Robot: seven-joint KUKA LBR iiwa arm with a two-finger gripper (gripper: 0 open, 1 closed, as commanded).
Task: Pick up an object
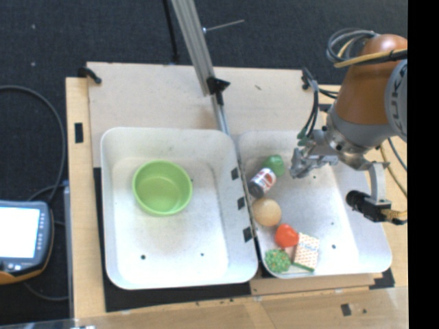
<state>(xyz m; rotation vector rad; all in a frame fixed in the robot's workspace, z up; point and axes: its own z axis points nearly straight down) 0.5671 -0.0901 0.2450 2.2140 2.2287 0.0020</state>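
Note:
My gripper (299,166) hangs over the back part of the right bin (357,252), just right of a small green ball (276,163). Nothing shows between its fingers. A small can with a red and white label (261,180) lies left of it near the bin's left wall. Toward the front lie a tan egg-shaped thing (267,212), a red-orange thing (287,236), a patterned white and orange packet (306,250) and a green speckled thing (277,260).
A light green bowl (162,187) sits in the left bin (206,266). A slanted metal pole (195,40) rises behind the bins. A tablet (20,238) lies off the bench at far left. The right bin's right half is bare.

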